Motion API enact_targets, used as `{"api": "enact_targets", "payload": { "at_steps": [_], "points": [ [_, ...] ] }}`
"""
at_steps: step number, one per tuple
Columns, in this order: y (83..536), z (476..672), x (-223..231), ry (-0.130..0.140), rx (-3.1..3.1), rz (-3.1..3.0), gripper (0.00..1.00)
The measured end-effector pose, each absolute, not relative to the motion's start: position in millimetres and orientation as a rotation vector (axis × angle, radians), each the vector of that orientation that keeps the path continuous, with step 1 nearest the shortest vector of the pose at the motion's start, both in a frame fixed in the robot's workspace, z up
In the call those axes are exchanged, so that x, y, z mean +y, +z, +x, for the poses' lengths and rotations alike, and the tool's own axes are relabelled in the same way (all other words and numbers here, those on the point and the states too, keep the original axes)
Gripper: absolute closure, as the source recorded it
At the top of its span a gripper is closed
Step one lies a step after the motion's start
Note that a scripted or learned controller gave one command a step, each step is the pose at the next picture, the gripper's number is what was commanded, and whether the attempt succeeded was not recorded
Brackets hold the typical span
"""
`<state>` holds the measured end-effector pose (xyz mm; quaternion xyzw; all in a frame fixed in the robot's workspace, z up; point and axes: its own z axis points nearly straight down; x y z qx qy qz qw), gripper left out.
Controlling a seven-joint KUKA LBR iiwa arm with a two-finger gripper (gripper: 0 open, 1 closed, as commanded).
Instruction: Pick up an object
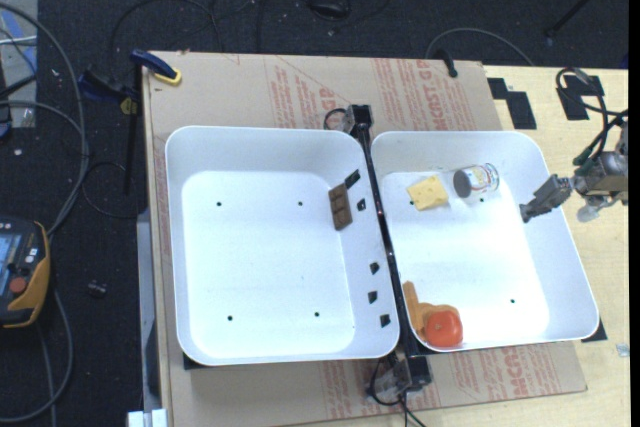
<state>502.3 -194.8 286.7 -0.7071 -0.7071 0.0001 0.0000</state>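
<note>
The right bin (560, 245) holds a yellow wedge-shaped block (428, 193) near its back left and a small silvery can (475, 180) lying on its side just right of the block. An orange-red object (440, 323) with an orange stick-like piece rests in the bin's front left corner. A brown rectangular piece (340, 208) leans against the right wall of the left bin (200, 245). My gripper (562, 198) hovers at the right bin's right rim, a short way right of the can, with nothing visibly in it.
A black divider strip (378, 235) with clips runs between the bins. Both bins sit on a cardboard sheet (300, 85). Cables and a yellow-blue clamp (155, 67) lie beyond the back left corner.
</note>
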Motion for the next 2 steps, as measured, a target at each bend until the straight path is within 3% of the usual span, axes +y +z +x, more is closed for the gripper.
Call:
{"api": "enact_targets", "payload": {
  "at_steps": [1, 2],
  "points": [
    [302, 515.2, -184, -0.001, -2.224, -2.220, 0.00],
    [343, 501.3, -157, -0.003, -2.225, -2.221, 0.00]
  ]
}}
